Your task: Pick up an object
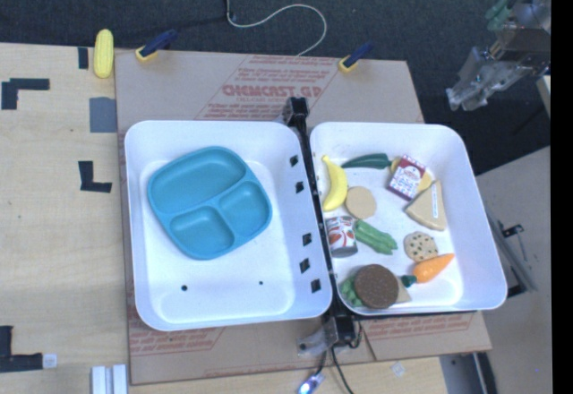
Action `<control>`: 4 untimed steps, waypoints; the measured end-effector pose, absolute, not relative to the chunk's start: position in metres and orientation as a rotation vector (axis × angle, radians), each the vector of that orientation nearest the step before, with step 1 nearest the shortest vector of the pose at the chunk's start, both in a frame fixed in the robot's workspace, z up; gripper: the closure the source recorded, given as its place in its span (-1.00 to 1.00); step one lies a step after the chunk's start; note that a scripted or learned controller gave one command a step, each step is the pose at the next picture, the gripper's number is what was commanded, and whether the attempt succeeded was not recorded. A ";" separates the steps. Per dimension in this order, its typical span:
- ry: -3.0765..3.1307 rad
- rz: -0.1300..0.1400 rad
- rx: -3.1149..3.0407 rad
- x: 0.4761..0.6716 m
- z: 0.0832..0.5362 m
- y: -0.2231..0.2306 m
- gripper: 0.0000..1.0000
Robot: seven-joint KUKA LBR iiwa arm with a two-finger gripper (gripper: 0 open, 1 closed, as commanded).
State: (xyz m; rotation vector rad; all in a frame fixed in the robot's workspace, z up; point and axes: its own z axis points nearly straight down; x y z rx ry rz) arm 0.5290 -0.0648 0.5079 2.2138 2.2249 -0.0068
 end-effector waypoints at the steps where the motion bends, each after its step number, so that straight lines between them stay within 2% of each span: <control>1: 2.225 -0.008 2.213 0.529 0.518 -0.064 1.00; 4: 2.226 -0.011 2.210 0.531 0.548 -0.063 1.00</control>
